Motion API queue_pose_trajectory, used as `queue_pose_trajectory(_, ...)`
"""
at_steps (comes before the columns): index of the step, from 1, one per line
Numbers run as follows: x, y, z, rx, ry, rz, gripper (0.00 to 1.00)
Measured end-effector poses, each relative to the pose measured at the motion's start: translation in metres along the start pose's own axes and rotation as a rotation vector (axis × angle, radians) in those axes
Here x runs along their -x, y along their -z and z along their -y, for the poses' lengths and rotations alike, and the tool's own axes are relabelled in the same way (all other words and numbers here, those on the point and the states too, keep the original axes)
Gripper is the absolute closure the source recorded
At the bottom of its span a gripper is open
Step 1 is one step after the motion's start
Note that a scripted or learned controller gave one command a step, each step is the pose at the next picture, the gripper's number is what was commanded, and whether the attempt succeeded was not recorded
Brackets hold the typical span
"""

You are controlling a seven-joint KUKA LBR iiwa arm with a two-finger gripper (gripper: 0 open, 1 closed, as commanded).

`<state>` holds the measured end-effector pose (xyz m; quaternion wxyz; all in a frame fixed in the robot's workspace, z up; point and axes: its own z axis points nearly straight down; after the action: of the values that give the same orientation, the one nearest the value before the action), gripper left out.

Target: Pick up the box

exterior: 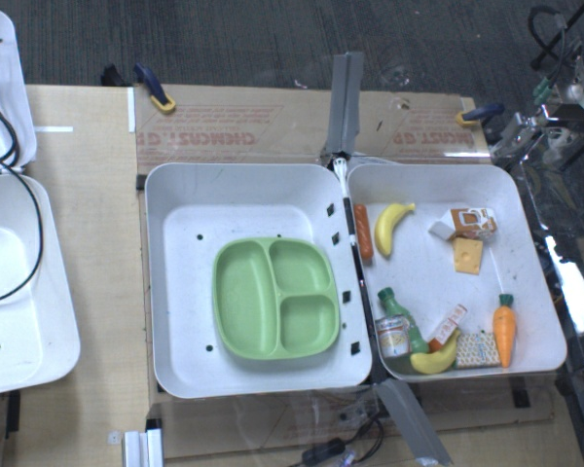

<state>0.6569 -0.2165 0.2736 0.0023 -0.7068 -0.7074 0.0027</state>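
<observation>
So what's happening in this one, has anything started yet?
Nothing is being handled yet. The box, a small orange and white carton, lies untouched in the right bin near its far side, beside a cheese wedge. A banana, carrot and bottle lie around it. The left bin holds a green divided plate.

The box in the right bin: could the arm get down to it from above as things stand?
Probably yes. The box lies near the far edge of the right bin with nothing on top; the cheese slice sits close beside it.
</observation>
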Motion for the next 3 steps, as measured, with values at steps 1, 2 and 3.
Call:
queue_pose_trajectory(1, -0.051, -0.108, 0.080, -0.002, 0.081, -0.001, 0.00)
queue_pose_trajectory(2, -0.089, -0.187, 0.138, 0.000, 0.140, -0.002, 0.00)
queue_pose_trajectory(3, -0.087, -0.170, 0.097, 0.003, 0.395, 0.000, 0.00)
